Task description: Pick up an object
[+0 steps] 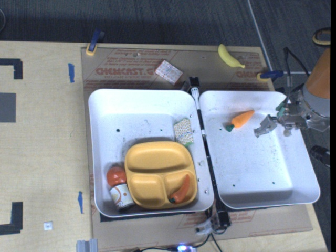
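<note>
On my screen the left bin [100, 140] holds a yellow divided tray [157, 175], a tomato [116, 176] and a small can [120, 196] beside it. In the right bin [252, 193] 1 toy carrot [241, 119] lies alone on bare white floor, its long axis tilted, green tip toward the lower left. The gripper [264, 128] sits just right of it, fingers spread with nothing between them; I judge a short leftward move.

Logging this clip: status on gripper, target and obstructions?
Two-finger gripper over right white bin, holding nothing visible. Orange toy carrot lies just beside it, untouched. Nothing between them.
</note>
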`<state>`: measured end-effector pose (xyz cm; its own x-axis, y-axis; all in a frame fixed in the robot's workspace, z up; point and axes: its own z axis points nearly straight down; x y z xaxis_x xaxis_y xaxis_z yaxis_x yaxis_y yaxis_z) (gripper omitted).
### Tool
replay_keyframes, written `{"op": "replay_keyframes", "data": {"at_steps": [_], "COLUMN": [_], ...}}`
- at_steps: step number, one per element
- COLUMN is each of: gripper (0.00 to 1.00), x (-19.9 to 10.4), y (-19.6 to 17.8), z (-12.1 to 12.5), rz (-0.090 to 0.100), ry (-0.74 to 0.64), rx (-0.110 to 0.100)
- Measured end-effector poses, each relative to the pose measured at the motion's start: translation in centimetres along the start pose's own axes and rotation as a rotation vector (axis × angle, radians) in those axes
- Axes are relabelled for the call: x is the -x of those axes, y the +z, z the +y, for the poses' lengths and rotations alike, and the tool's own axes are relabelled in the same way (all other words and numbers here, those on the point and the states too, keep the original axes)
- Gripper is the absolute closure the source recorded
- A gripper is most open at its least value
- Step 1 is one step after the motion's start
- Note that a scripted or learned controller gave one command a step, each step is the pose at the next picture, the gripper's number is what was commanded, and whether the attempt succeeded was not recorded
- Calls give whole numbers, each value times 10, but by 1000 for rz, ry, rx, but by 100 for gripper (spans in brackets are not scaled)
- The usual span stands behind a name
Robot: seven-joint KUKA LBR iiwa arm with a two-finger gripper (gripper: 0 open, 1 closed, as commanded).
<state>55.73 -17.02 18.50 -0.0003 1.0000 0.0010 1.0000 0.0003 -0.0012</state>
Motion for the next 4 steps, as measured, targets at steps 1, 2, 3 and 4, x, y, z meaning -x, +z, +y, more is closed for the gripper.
{"op": "replay_keyframes", "data": {"at_steps": [1,2,3,4], "gripper": [0,0,100,100], "x": [-24,-70,-69,-91], "y": [99,99,89,0], "z": [47,77,78,23], "rz": [-1,-1,-3,0], "ry": [-1,-1,-3,0], "rx": [5,5,8,1]}}
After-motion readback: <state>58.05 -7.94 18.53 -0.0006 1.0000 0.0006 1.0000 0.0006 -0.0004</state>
